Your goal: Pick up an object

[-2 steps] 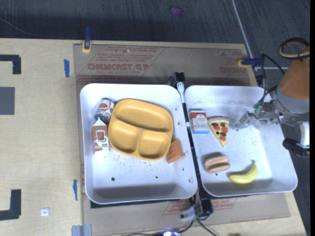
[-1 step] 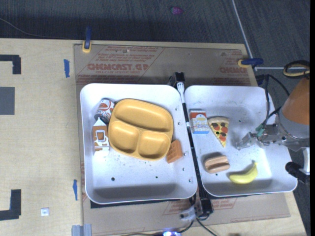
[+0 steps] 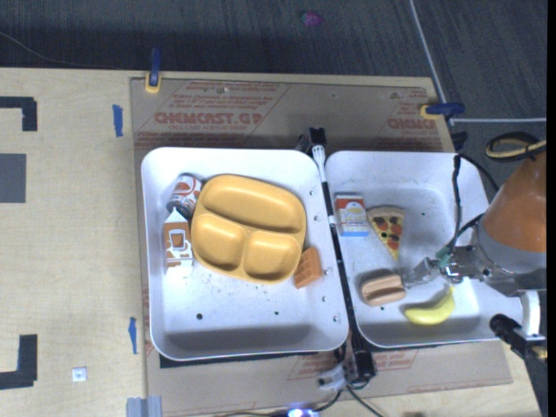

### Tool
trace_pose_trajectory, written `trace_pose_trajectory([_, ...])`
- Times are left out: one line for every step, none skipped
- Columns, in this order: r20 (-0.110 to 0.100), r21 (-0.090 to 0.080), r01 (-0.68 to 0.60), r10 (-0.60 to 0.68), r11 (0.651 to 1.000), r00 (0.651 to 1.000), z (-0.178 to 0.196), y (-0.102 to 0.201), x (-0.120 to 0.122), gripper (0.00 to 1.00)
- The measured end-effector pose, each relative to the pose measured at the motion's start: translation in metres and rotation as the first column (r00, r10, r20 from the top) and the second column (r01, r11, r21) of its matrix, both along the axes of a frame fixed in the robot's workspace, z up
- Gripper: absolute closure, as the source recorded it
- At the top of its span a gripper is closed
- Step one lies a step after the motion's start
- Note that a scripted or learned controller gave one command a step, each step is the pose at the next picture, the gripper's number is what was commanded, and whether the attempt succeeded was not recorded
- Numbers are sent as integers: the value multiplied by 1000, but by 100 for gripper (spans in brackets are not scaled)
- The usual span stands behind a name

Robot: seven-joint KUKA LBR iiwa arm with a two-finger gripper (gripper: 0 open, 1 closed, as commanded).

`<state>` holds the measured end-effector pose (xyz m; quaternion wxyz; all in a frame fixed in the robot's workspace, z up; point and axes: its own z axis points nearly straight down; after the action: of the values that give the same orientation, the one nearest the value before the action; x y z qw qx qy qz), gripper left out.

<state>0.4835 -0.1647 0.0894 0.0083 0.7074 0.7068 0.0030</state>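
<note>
jaws low in the right bin, grip state can't tell; hot dog lies just left of them, long axis approx left-right, w/ banana just below.

Arm entering from the right edge of the frame, in its lower right quarter. The orange band occupies the right margin at mid-height, rounded and seen from above; below it the grey wrist body extends leftward and slightly downward. The pincer projects from the wrist toward the left, its tip low in the frame's lower right. Dark cables loop from the wrist up along the band's left side. Finger spacing is too small and blurred to resolve.
</note>
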Motion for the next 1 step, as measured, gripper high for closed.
trace_pose_trajectory([8, -11, 4, -4, 1000, 1000, 11, -4, 1, 100])
